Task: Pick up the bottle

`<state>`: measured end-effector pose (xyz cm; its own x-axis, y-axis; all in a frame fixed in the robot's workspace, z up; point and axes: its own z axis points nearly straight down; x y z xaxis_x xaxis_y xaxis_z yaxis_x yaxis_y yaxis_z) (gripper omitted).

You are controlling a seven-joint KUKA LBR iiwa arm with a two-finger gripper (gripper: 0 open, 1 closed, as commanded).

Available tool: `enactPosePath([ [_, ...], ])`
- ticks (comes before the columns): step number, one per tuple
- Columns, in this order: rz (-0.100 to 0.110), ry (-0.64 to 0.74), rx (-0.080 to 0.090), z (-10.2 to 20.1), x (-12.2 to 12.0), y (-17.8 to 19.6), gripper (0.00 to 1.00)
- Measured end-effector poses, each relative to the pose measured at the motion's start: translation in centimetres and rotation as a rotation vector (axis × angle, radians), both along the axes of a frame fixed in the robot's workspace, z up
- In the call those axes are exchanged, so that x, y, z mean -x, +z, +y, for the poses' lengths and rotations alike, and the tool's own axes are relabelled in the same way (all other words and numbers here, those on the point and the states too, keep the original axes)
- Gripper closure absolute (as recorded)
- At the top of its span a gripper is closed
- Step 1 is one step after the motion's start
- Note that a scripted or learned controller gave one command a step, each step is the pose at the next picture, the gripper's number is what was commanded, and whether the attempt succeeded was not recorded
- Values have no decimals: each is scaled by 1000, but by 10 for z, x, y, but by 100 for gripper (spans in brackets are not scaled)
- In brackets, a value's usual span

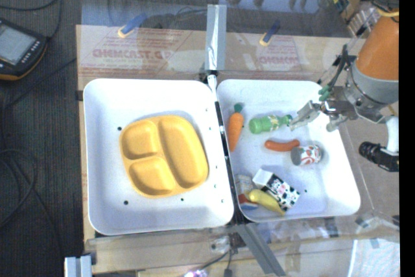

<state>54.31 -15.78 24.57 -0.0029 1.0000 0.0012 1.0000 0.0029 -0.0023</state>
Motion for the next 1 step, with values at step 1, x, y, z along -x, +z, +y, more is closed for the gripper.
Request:
enactPosePath([
  [1, -2, 96, 2, 20, -59, -152, 0],
])
